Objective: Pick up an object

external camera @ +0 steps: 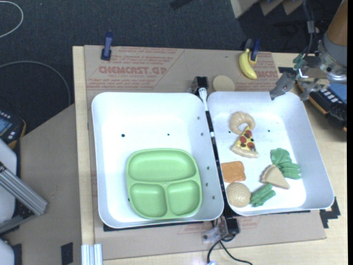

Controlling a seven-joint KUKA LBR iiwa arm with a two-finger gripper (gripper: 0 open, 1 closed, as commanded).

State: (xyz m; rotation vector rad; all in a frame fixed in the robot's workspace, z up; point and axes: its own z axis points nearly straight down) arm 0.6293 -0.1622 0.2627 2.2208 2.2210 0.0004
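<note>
The right bin [309, 148] holds several toy foods: a croissant [241, 120], a pizza slice [245, 144], an orange square cracker [233, 171], a round bun [238, 194], a green vegetable [262, 195], a tan wedge [274, 176] and a leafy green piece [285, 162]. My gripper [291, 91] hangs over the bin's far right corner, well above and behind the food. Its fingers stand apart with nothing between them. The arm's orange band [337, 20] shows at the top right.
A green divided tray [164, 182] lies in the left bin [110, 126]. Behind the bins, a toy banana [248, 65] and a tan disc [223, 83] rest on the board. Blue clamps [107, 44] grip the board's far edge.
</note>
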